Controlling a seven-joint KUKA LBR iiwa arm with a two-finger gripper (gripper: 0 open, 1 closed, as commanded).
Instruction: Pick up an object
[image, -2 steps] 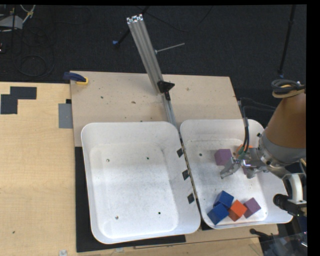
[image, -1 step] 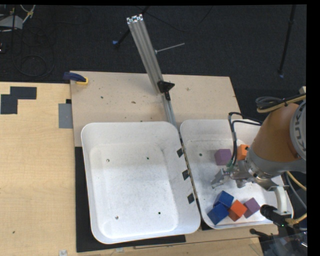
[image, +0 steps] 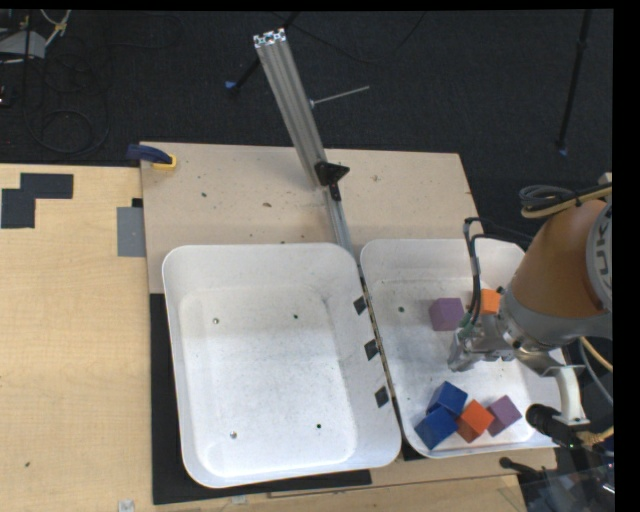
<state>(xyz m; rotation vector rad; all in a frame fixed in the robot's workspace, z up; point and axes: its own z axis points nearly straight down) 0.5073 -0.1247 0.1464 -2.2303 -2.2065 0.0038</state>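
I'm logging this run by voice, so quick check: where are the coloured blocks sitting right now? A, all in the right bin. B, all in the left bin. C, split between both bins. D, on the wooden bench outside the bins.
A: the purple block, blue blocks and orange block all lie inside the right bin.

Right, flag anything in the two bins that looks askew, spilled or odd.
Nothing looks spilled or damaged. In the right bin, two blue blocks, an orange block and a purple block lie jumbled at odd angles in the near corner, touching. Another purple block sits apart beside the hand.
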